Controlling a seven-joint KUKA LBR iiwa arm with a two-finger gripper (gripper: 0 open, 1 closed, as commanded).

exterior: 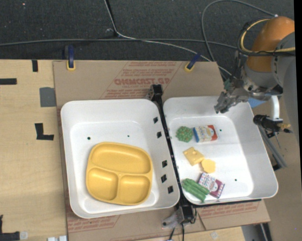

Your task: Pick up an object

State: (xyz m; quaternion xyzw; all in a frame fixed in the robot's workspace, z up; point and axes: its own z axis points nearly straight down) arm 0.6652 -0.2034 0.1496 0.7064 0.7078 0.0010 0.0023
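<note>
The right bin (244,138) holds several small items. A green broccoli piece (184,134) lies beside a small red and white carton (205,133). Below them sit a yellow cheese wedge (193,155) and a round yellow piece (209,165). Near the bin's front lie a green pea pod (195,189) and a maroon packet (211,185). My gripper (224,105) hangs over the bin's far right corner, well above and to the right of the carton. Nothing shows between its fingers.
The left bin (71,118) holds a yellow three-compartment tray (119,173). Both bins rest on a cardboard sheet (139,78) held by clamps (70,62). Cables (137,38) run across the dark floor behind the bench.
</note>
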